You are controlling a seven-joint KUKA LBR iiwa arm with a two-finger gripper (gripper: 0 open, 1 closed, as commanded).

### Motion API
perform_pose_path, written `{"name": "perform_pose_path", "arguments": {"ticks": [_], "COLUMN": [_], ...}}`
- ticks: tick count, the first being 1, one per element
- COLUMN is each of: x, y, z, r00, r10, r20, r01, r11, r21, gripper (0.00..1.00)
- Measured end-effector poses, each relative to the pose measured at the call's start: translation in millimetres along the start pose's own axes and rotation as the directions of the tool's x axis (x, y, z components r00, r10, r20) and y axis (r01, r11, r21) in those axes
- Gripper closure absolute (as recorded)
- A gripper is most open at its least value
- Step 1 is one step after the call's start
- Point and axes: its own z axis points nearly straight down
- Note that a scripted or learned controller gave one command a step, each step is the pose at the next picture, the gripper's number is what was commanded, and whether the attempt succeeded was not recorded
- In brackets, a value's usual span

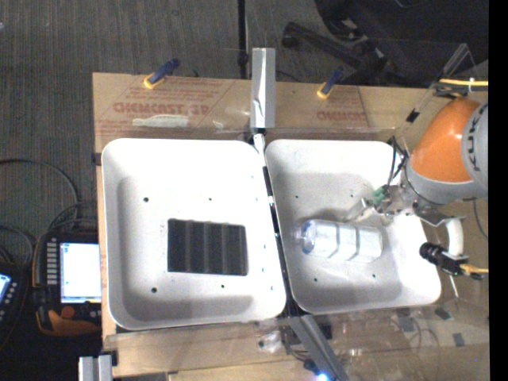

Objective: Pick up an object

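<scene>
A clear plastic bottle [340, 240] lies on its side in the right bin [317, 169], its cap end toward the left. The arm with its orange band comes in from the right, and my gripper [379, 202] hangs just above and to the right of the bottle's far end. The gripper is small in the view and partly covered by the wrist. Nothing shows between it and the bottle that tells of a hold. A black ribbed rectangular block [206, 247] lies flat in the middle of the left bin [135, 173].
The two bins meet at a raised ridge in the middle of the bench. An upright metal post [263, 86] stands behind that ridge. Two clamps [161, 73] sit on the board at the back. A handheld pendant [67, 272] lies left of the bench.
</scene>
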Motion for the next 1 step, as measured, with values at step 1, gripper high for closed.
{"name": "perform_pose_path", "arguments": {"ticks": [1], "x": [3.7], "y": [11.2], "z": [0.8], "r00": [0.994], "r10": [0.108], "r20": [0.003], "r01": [-0.108], "r11": [0.994], "r21": [0.0], "gripper": [0.0]}}
